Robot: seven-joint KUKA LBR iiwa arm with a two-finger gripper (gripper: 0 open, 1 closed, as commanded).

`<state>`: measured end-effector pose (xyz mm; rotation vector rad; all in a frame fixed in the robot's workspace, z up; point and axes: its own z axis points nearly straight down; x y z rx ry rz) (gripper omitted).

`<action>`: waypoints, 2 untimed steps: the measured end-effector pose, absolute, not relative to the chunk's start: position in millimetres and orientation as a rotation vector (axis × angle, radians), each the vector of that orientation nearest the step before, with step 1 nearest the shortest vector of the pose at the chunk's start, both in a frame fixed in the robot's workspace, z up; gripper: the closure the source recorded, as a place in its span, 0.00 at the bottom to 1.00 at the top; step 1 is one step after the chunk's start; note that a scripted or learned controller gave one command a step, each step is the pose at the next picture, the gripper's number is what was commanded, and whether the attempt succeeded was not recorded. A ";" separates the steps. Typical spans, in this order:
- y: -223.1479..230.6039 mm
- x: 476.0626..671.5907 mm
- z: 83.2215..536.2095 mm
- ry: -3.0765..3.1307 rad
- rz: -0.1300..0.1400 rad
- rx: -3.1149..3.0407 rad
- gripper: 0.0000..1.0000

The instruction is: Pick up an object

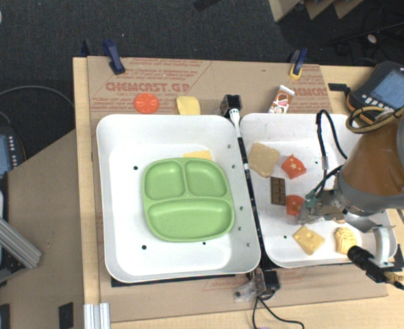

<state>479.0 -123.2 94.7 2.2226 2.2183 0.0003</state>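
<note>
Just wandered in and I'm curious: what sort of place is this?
Probably a robotics lab or test bench. A robot arm reaches over two white bins holding toy food and a green divided plate. Loose cables trail off the bench.

Both bins (113,184) are plain white. The left one holds a pale green divided plate (187,199) with a yellow piece (198,155) peeking out behind it. In the right bin (277,249): a tan slice (263,159), a red piece (294,166), a dark brown bar (278,190), a yellow wedge (309,239). The desk (154,81) is brown board with red lettering; an orange disc (146,103) lies on it.
</note>
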 end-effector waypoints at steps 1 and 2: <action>-123.2 478.9 94.2 2.218 0.000 2.223 0.00; -98.1 529.3 84.3 2.224 0.004 2.214 0.00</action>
